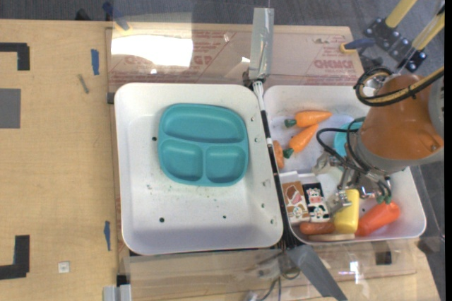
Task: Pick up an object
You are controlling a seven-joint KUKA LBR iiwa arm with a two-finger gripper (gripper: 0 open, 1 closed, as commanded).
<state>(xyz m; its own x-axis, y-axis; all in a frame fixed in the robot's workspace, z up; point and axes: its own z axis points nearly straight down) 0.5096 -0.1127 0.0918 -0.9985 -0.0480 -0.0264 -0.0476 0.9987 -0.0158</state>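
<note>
The arm's orange band [397, 121] hangs over the right bin [417, 222], and the gripper [351, 191] reaches down among the toys near that bin's front; whether it is wide, narrow or holding anything cannot be told. Just below it stands a yellow piece [347, 215], with an orange carrot [378, 217] beside it and a picture card [305, 200] to its left. Two more carrots [306, 127] lie toward the back. The left bin [134, 172] bears a teal divided plate [203, 144]
</note>
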